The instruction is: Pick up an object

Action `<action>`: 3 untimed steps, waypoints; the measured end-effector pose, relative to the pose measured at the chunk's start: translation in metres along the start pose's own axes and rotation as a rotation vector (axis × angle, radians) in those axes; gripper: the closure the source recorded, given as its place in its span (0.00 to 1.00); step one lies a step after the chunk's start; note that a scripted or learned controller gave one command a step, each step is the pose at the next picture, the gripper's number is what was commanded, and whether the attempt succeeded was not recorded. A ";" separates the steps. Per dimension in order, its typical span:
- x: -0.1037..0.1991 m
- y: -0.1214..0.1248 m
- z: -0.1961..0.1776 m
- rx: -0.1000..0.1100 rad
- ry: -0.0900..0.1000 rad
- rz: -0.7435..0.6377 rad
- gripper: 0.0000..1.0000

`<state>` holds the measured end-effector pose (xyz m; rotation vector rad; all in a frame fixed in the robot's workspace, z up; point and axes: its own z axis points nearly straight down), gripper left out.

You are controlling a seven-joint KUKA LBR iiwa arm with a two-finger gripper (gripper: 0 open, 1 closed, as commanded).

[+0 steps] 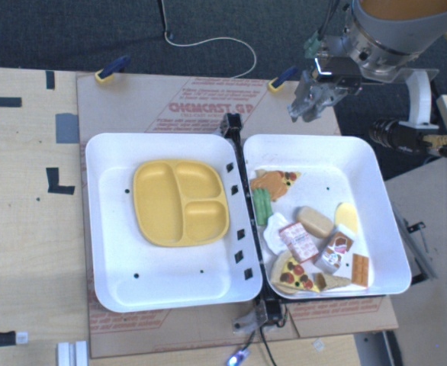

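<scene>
Approach step: claw [309, 107], finger state unclear, hangs above bench beyond right shallow white bin [376, 175]; next, descend onto one toy, perhaps tan bread-roll piece [316, 222]

– What's in the right bin [376, 174]?
– Toy food: pizza slice [294, 274], green pickle [262, 206], bread roll [316, 222], yellow wedge [347, 218], small packets [298, 241], lying jumbled together.
</scene>
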<state>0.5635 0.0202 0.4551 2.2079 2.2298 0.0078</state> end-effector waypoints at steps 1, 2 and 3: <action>-0.012 -0.028 0.123 0.026 -0.003 0.012 1.00; -0.012 -0.024 0.109 0.018 -0.003 0.009 1.00; -0.012 -0.024 0.102 0.024 -0.003 0.009 1.00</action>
